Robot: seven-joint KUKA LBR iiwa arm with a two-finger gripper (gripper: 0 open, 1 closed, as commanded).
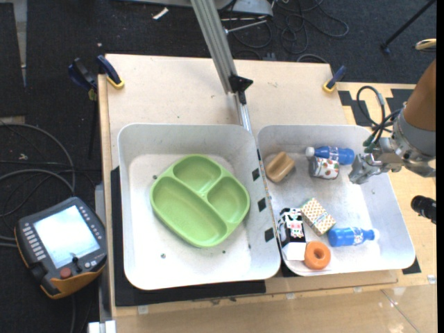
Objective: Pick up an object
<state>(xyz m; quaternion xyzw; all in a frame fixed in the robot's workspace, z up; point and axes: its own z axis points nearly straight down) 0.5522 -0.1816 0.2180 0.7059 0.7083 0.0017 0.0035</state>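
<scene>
tool [362,170]: positioned over right white bin [388,217], near blue-capped bottle [331,156]; finger opening cannot be told
left white bin [132,186]: occupied by green sectioned plastic tray [200,200]

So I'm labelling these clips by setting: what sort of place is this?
Most likely a robotics lab test bench: a robot arm reaches over two white bins, a teach pendant lies on the dark floor, and loose cables run behind the clamped board.

Your bench [173,89] w/ pale wooden top, dark floor [41,33] around it, loose cables [305,16], teach pendant [59,245] at your lower left, metal pole [215,33].
</scene>
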